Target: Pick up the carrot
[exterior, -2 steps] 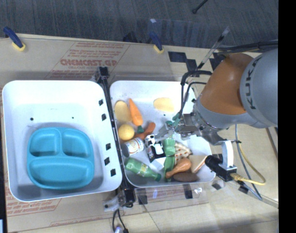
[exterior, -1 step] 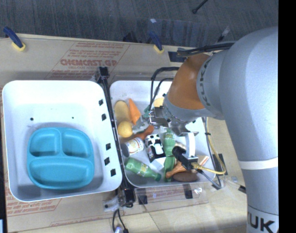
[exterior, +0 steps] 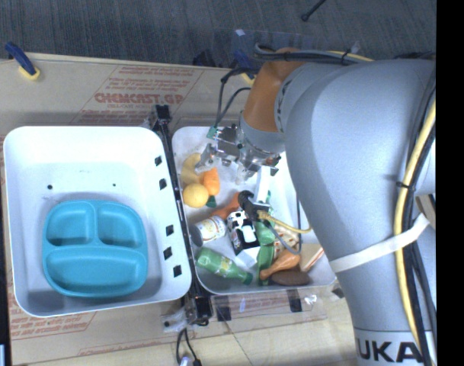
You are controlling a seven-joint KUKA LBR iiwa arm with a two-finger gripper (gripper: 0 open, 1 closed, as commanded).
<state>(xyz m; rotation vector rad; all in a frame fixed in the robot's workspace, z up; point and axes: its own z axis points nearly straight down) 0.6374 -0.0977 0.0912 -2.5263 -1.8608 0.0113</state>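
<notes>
Brown cardboard lines the bench under two white bins (exterior: 79, 139). Gripper (exterior: 220, 158) hangs in the right bin's upper part — whether it is released or clenched, I cannot tell. Carrot (exterior: 211, 181) lies just at its 6 o'clock, beside a lemon (exterior: 195, 196).

A divided tray (exterior: 96, 250) lies in the left bin (exterior: 33, 147).
</notes>
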